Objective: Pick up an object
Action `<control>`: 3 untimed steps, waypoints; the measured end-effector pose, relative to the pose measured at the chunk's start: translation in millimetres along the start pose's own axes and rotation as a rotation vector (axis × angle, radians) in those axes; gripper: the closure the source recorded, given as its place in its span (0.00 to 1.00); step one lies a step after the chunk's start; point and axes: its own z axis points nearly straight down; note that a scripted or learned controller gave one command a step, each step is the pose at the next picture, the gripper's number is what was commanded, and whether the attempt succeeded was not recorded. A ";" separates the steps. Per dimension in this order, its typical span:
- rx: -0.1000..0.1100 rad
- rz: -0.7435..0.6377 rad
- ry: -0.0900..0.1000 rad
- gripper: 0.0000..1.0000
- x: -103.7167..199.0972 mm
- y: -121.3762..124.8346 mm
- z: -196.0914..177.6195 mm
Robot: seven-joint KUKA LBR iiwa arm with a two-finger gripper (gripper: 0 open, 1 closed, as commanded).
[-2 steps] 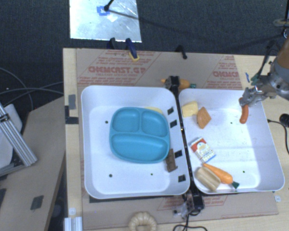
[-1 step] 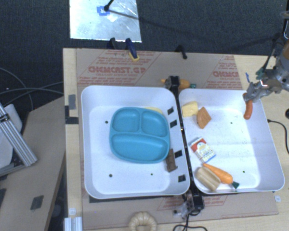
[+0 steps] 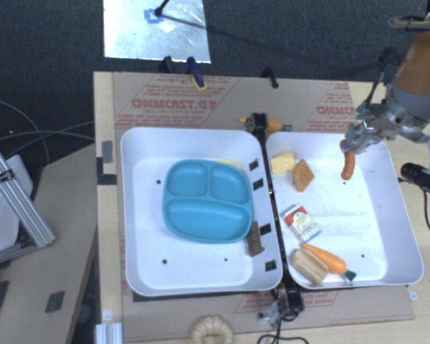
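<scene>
My gripper [image 3: 352,147] hangs over the far part of the right bin [image 3: 387,213]. A small red-orange sausage [image 3: 348,166] hangs upright from its fingers, and the gripper is shut on the sausage's top end. The sausage appears lifted off the bin floor. In the same bin lie a yellow cheese block [image 3: 282,163], an orange wedge [image 3: 302,175], a small red and blue carton [image 3: 302,224], a carrot [image 3: 326,258] and a tan bread roll [image 3: 308,266].
The left bin [image 3: 147,213] holds a blue divided plate [image 3: 208,201], with a yellow piece [image 3: 231,164] behind it and a brown piece [image 3: 254,241] at its near right. An orange item [image 3: 273,125] lies beyond the bins by the divider.
</scene>
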 end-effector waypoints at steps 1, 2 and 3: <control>0.002 -0.001 0.001 1.00 56.7 -25.2 2.4; 0.003 0.000 0.001 1.00 104.0 -44.0 12.9; 0.003 -0.001 0.002 1.00 160.7 -55.5 17.8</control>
